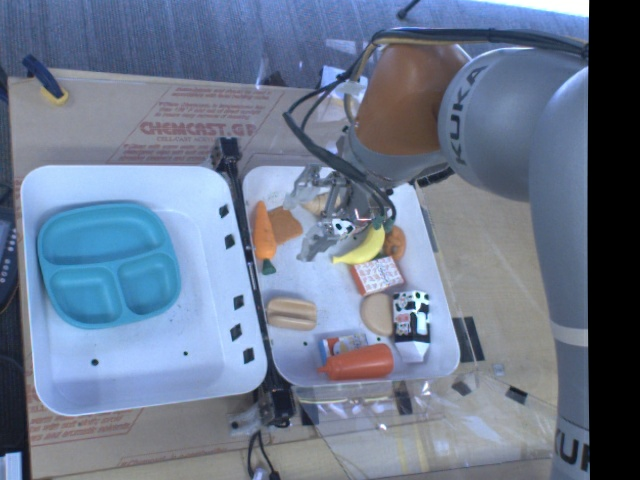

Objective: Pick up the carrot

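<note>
**Op:** Where's the carrot right now?

**Eng:** The carrot (pixel 263 232) lies in the right bin (pixel 443 298), up against the bin's left wall, green stem end pointing toward the camera. A brown slice of something (pixel 286 226) touches its right side. Nothing is holding the carrot.

**Op:** And the gripper?

**Eng:** The gripper (pixel 322 230) hangs over the upper middle of the same bin, just right of the carrot and beside the banana (pixel 361 247). Its metal fingers look spread and I see nothing between them (the view is cluttered there, so treat that as a best read).

**Op:** What should I watch for?

**Eng:** My judgement, three risks. One: the carrot hugs the wall, so if you descend straight onto it one finger can land on the rim or the divider clips instead of beside the carrot. Two: the brown slice sits where the other finger wants to go, so you may pinch both or shove the carrot sideways. Three: the banana is close to the fingertips, and a lateral move at low height could drag it along.

**Op:** The left bin?

**Eng:** It holds the blue divided tray (pixel 108 261), well apart from all this. No concern there.
</note>
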`<state>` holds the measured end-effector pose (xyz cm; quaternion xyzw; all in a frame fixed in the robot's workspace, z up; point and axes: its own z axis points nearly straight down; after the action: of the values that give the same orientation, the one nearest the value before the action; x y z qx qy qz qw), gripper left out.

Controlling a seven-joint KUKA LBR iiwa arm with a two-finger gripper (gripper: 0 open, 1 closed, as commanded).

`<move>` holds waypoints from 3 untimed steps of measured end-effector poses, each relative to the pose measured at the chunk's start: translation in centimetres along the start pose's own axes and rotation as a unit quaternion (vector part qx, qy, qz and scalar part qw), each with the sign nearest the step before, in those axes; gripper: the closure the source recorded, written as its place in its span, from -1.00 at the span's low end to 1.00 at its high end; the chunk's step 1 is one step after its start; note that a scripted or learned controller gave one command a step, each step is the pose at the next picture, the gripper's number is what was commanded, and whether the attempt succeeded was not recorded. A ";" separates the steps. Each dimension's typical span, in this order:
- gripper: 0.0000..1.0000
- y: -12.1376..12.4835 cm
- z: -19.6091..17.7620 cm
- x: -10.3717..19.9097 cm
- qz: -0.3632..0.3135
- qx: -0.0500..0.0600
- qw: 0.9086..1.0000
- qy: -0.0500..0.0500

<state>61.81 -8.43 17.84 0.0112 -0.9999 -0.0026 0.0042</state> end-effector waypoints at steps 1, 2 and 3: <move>-1.00 -0.8 6.2 -3.0 -0.008 0.002 1.000 -0.002; -1.00 -2.3 8.5 -4.0 0.109 0.002 0.994 -0.006; -1.00 -0.6 8.6 -1.8 0.147 0.002 0.989 -0.004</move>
<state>63.53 -8.96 9.22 -0.1357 -0.9907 -0.0002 0.0004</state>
